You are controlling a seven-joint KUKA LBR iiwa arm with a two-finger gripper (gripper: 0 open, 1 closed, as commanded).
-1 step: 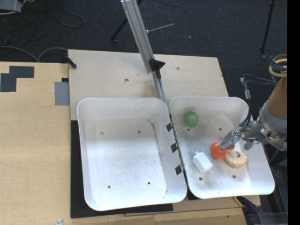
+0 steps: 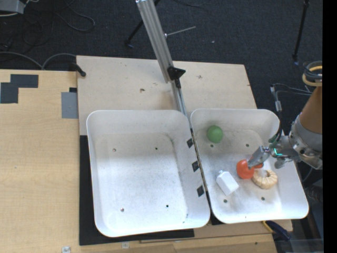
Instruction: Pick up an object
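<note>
Hovering low in the right bin (image 2: 287,207), the gripper (image 2: 258,161) touches a red ball (image 2: 244,169); finger state can't be told.

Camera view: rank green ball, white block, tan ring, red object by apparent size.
1. tan ring
2. white block
3. green ball, close to the block, so that order is unsure
Red object: partly hidden by the gripper, not ranked.
</note>
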